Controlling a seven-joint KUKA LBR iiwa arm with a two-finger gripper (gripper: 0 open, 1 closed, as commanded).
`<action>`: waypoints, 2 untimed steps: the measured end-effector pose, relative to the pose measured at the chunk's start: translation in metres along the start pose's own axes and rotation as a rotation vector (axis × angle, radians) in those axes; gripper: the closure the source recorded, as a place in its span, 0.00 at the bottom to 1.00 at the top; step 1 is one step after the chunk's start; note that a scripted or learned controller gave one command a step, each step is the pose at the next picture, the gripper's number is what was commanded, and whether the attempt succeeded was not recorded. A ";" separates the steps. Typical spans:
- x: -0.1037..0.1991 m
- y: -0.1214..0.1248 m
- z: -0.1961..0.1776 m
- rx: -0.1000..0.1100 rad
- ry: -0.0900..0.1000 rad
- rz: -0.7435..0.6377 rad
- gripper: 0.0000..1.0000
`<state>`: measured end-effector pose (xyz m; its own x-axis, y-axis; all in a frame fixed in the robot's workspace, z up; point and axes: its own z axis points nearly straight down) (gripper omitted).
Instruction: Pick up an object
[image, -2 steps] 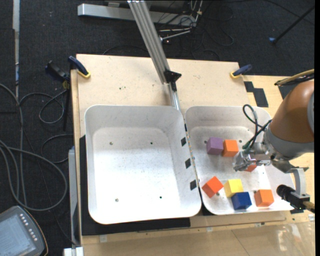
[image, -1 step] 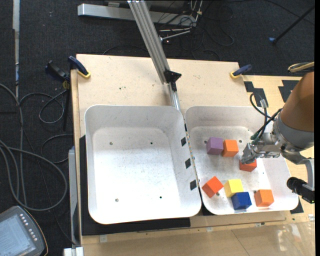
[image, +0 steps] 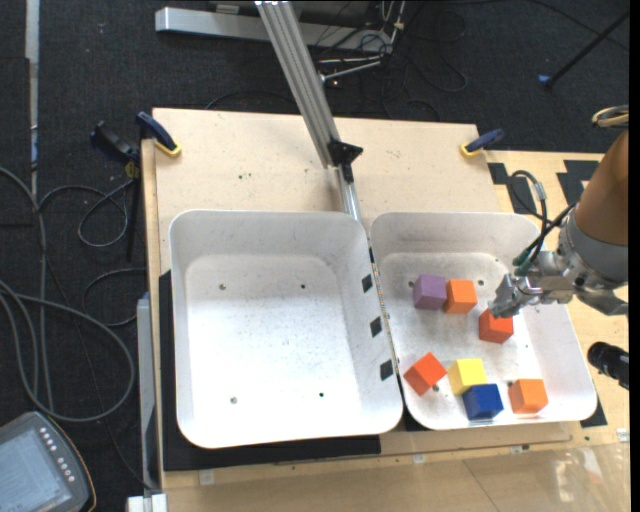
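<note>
Dark floor with cables rings the pale bench (image: 250, 150); two white bins sit on it. Near edge of right bin (image: 575, 360): orange cube (image: 527, 395), blue cube (image: 483, 401), yellow cube (image: 466, 374), red-orange cube (image: 426, 372), clustered. Further back, red cube (image: 496, 325) sits directly under the gripper (image: 508, 300), seemingly touching. Fingers' opening: cannot tell, no hold visible. Likely the descend-to-grasp step; next calls for closing squarely, then lifting. Purple cube (image: 430, 292) and another orange cube (image: 461, 296) just beside could crowd it. Left bin (image: 185, 300) far side.

Seven blocks (image: 431, 292) scattered in the right bin (image: 580, 385), beside the left bin (image: 185, 330)
</note>
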<state>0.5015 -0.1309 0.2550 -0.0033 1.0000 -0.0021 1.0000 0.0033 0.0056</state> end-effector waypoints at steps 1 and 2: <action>0.045 0.026 0.000 0.003 0.002 -0.005 1.00; 0.090 0.035 0.001 0.004 0.003 -0.004 1.00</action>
<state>0.5362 -0.0407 0.2543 -0.0076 1.0000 0.0004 1.0000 0.0076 0.0016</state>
